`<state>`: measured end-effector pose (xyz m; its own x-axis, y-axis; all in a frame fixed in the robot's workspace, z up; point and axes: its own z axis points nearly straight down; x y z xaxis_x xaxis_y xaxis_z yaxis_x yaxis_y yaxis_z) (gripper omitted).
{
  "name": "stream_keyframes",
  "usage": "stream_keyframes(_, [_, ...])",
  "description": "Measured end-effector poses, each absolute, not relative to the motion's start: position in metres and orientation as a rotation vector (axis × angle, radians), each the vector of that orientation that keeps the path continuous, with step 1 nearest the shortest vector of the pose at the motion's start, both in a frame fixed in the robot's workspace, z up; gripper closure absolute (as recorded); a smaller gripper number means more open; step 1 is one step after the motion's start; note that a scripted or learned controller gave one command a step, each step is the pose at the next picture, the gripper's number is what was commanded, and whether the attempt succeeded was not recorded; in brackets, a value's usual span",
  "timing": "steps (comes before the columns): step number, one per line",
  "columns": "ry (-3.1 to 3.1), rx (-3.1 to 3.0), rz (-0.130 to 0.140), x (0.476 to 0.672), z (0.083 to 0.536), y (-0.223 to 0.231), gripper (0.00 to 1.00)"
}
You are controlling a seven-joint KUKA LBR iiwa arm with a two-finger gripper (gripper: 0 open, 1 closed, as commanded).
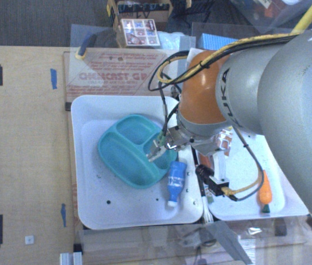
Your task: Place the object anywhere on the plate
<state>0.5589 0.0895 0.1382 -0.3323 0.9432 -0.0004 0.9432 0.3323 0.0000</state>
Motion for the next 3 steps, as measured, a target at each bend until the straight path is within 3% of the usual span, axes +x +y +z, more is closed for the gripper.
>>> stream_keyframes(1, [2.561, 1.818, 0.000, 0.560, 0.147, 0.088, 1.00])
stream_keyframes(2, [2.602, 1.719, 0.019, 0.555, 0.113, 0.124, 1.00])
stream_keyframes(3, [2.500, 1.901, -0.001, 0.618, 0.138, 0.126, 1.00])
